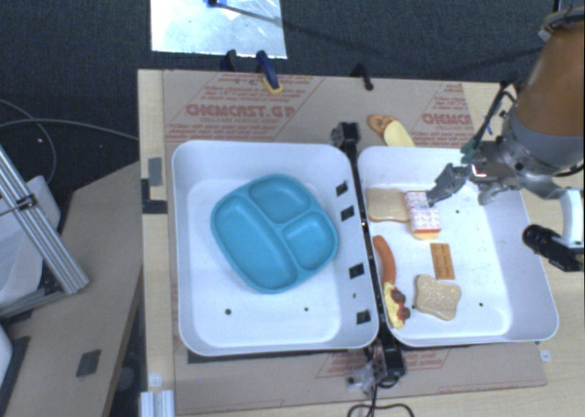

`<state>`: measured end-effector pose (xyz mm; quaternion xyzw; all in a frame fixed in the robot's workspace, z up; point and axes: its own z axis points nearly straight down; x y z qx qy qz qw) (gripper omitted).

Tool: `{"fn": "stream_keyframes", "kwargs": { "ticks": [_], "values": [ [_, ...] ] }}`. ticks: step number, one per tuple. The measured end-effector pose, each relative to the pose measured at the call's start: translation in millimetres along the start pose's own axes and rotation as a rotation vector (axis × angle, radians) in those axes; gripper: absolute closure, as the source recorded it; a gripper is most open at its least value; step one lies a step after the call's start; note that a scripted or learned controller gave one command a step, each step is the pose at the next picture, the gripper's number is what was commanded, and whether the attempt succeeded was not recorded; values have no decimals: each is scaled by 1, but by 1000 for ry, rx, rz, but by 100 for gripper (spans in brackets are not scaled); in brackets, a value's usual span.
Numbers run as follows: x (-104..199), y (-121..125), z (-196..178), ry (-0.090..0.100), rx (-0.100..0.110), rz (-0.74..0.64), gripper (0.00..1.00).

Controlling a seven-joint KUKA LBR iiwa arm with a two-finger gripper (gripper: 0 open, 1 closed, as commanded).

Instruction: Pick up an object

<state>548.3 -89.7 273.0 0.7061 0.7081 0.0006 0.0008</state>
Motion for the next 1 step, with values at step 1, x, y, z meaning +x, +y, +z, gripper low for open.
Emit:
{"fn": "stream_keyframes", "kwargs": {
  "ticks": [1],
  "values": [
    [53,-32,71,4,9,-6,0]
  ]
}}
